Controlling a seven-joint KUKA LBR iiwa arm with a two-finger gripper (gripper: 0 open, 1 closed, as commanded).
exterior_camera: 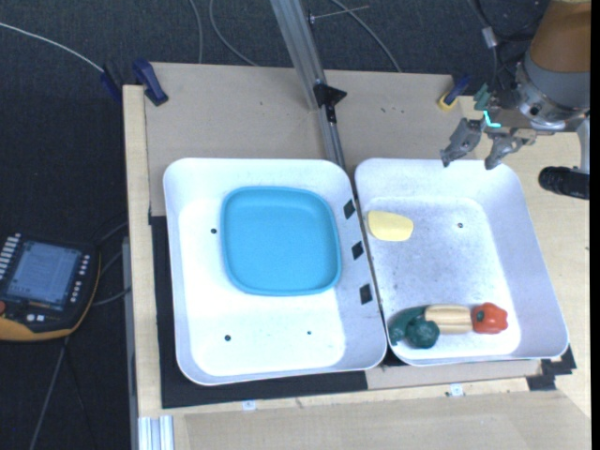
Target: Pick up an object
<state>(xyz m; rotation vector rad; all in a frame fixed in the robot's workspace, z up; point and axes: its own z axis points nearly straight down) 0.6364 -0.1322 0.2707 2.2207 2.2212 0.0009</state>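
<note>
In the right bin (506, 195) lie a pale yellow piece (390, 226) near its left wall and, along the front wall, a dark green item (414, 330), a tan cylinder (449, 319) and a red item (488, 318) in a row. My gripper (476, 153) hangs above the bin's far rim at the upper right, open, with nothing between its fingers. It is well apart from all the objects.
The left bin (187, 251) holds a blue square plate (281, 240). A metal pole (298, 36) slants down to the gap between the bins. A handheld pendant (42, 284) lies off the bench at left. Cables run over the dark floor.
</note>
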